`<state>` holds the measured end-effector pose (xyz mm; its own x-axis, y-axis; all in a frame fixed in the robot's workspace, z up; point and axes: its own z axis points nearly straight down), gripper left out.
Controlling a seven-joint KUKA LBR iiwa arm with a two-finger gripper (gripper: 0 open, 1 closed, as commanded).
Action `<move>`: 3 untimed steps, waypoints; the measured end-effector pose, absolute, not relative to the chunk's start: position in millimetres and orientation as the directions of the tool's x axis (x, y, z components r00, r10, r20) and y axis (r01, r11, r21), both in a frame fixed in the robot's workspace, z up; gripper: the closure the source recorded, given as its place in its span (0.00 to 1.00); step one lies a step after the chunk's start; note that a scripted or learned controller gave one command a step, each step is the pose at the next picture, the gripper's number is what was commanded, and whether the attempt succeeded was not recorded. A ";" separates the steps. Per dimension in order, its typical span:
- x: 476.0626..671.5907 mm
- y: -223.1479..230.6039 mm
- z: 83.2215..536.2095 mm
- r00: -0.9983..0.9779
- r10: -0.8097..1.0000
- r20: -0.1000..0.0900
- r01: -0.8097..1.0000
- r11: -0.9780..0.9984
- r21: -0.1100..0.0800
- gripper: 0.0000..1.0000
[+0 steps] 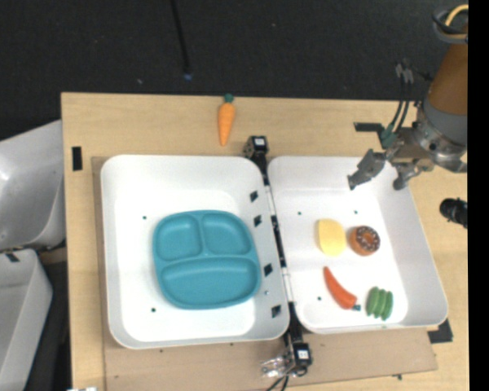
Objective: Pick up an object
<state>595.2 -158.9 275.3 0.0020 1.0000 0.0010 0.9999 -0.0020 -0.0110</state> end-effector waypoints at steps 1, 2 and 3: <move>597.2 -158.6 282.3 0.000 1.000 0.000 1.000 0.000 0.001 0.00; 601.7 -160.5 239.0 0.000 1.000 -0.002 1.000 0.000 -0.002 0.00; 600.0 -160.4 196.8 0.002 1.000 -0.002 1.000 -0.002 -0.002 0.00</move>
